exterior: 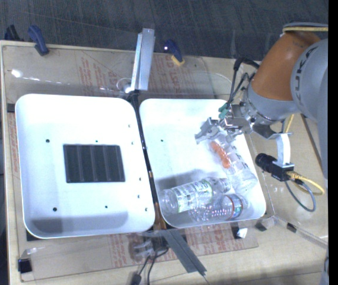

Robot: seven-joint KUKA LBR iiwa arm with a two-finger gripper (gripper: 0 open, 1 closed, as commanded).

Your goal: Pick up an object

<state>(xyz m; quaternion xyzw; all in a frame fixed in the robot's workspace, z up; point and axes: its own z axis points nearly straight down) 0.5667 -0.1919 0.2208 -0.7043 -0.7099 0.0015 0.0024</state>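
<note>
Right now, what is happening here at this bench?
A robot arm reaches in from the right, its gripper over the right bin, near an orange item. Clear plastic bottles lie at that bin's near end. The left bin has a dark grate.

Arm's gripper (211,129) above the right bin (169,159), near an orange-marked clear bottle (231,159); two clear bottles (201,198) lie along the bin's near wall.
</note>
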